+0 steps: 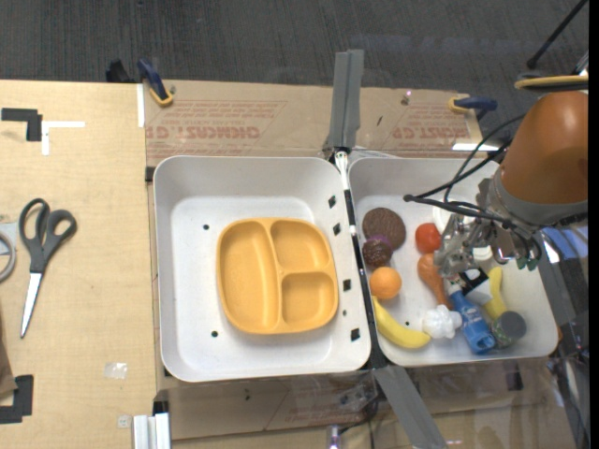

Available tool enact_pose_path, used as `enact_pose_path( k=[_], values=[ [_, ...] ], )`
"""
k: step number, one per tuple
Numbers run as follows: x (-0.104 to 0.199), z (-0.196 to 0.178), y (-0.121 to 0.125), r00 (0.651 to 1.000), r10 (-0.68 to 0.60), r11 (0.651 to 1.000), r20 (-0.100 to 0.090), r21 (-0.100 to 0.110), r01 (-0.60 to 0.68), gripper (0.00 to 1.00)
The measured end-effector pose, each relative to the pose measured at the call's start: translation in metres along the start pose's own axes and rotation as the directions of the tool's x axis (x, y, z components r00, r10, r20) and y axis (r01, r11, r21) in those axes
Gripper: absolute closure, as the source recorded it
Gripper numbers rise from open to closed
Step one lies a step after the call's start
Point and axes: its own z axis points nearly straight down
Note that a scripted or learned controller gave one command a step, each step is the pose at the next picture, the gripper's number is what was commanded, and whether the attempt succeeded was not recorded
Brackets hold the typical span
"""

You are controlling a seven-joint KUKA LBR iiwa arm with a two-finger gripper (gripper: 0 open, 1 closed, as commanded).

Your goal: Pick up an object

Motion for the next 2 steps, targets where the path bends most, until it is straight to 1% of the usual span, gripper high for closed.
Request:
enact_pose_path(
  k=[1,2],
  values=[
    [0.000,0.000,0.000,1.000,-0.001,1.000,0.000,0.000,0.001,0.00],
    [-0.001,0.049,0.039,0.996,0.091,0.996,-0.001,-0.001,-0.091,0.00]
  ],
)
